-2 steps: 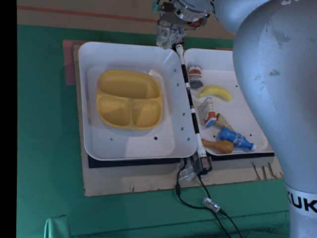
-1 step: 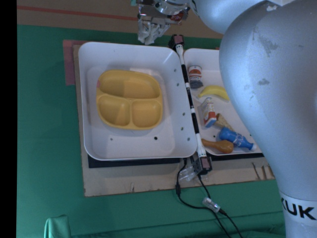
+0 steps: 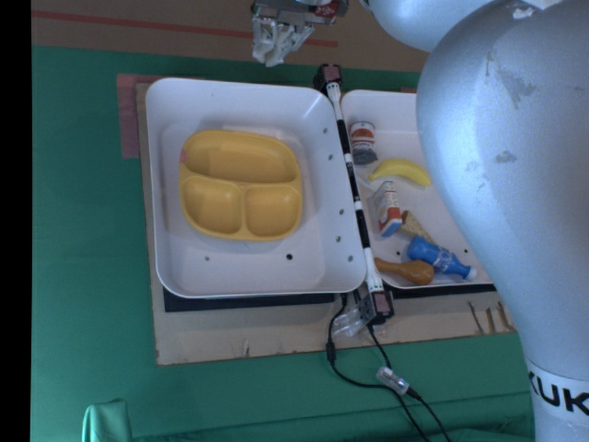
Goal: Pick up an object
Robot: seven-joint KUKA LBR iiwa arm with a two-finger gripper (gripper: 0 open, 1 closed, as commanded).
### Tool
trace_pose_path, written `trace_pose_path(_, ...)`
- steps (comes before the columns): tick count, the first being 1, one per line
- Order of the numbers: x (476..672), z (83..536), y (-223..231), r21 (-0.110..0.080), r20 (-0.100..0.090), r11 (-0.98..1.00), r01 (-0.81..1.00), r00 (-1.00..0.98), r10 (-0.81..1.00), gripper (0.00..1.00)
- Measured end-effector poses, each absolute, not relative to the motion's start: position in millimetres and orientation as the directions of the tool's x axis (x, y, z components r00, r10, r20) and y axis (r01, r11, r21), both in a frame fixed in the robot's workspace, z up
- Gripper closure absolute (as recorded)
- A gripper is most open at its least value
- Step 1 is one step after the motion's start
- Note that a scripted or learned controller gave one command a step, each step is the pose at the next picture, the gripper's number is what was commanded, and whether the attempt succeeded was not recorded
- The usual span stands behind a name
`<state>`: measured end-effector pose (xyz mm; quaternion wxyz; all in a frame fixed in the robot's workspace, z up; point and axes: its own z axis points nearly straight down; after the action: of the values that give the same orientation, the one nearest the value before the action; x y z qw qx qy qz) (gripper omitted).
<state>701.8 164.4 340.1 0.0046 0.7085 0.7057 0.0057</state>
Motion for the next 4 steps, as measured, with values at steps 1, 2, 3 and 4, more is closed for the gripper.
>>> trace_pose_path(1,701.4,314.1,169.1,0.007,0.001,-0.004,1.0,0.004,1.0,1.0)
trace_pose_path(2,701.2,351.7,170.2,0.014,0.002,-0.003,1.0,0.003,1.0,1.0)
trace_pose_path(3,701.0,345.8,170.3,0.009,0.001,-0.002,1.0,0.002,1.0,1.0)
trace_pose_path(4,701.0,375.5,166.2,0.014,0.002,-0.003,1.0,0.003,1.0,1.0)
